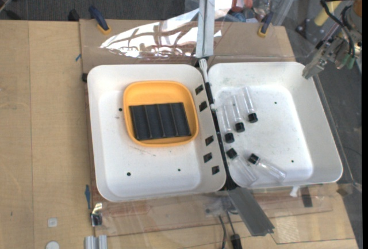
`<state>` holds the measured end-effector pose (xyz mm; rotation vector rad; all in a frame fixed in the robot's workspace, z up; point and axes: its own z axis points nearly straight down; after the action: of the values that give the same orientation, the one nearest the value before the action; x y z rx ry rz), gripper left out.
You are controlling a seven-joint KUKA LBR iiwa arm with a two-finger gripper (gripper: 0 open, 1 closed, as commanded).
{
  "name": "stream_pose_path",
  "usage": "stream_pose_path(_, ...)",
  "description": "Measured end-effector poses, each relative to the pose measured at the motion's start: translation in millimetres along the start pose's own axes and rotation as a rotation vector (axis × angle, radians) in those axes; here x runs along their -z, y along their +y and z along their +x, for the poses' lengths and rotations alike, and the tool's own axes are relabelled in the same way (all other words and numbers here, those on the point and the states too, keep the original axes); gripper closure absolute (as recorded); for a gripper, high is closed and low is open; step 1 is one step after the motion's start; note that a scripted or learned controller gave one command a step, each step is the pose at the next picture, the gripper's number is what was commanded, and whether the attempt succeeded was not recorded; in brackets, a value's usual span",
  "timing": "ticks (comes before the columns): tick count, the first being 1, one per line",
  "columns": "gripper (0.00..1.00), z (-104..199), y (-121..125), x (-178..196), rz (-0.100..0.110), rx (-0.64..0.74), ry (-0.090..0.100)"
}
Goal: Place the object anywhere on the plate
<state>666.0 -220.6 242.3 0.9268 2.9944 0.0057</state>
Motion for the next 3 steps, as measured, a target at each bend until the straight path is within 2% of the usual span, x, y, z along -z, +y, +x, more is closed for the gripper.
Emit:
stream_pose_path(1,1.00,2,-3,14,0.002,0.251,0.000)
stream_pose_path(2,1.00,6,-6,8,0.001,0.486,0.005)
stream_pose_path(3,1.00,4,-4,35,0.000,0.760,-0.001)
